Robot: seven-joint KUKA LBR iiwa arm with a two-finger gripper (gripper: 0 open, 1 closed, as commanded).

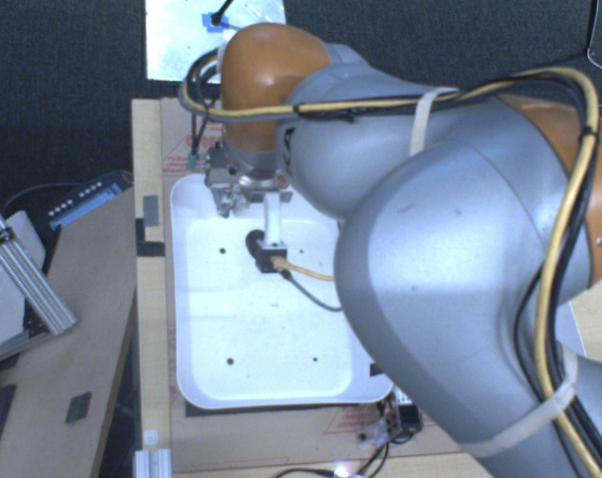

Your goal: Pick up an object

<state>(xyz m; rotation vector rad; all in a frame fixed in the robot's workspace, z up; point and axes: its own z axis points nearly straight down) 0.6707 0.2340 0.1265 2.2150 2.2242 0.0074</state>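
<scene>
Gripper (pixel 243 199) low over shallow white plastic bin (pixel 221 317), frame upper centre; apart or together, cannot tell. Risk: jabs bin floor, closes on air.

Arm (pixel 430 217) over bin (pixel 206 376), wrist (pixel 246 159) perhaps above rim

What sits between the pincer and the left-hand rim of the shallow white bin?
Nothing: in the camera view, only bare white floor runs from the pincer to the left rim of the shallow white bin.
</scene>
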